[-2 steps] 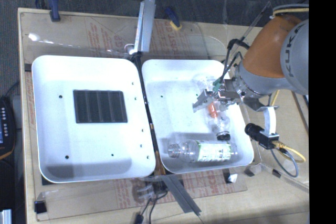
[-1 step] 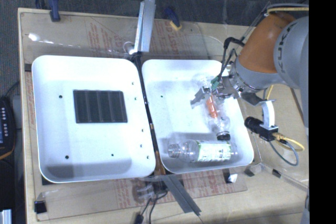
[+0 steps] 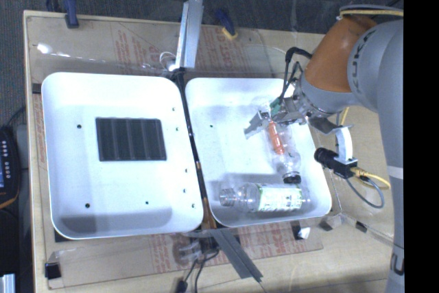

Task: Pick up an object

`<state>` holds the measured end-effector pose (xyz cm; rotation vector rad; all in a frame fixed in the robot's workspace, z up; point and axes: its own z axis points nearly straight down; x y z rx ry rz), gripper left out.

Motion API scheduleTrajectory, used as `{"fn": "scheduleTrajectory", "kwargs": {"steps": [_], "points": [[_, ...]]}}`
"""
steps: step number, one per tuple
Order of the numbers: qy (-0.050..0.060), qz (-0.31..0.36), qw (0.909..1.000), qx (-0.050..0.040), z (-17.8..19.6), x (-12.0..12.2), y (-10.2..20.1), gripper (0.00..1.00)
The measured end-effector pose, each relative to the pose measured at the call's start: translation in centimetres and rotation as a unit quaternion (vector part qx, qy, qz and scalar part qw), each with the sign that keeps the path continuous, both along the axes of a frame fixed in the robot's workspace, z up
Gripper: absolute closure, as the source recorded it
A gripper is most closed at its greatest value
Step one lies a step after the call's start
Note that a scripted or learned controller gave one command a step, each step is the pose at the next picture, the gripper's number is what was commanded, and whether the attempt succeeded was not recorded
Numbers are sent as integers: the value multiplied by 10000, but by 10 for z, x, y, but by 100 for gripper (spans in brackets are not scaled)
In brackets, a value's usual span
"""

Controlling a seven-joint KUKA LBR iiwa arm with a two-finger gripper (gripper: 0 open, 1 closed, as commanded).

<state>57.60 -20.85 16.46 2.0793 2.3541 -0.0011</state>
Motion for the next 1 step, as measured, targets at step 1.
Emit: {"fn": "scheduleTrajectory", "kwargs": {"steps": [1], "points": [[9,127,9999,6,16,4,-1,0]]}}
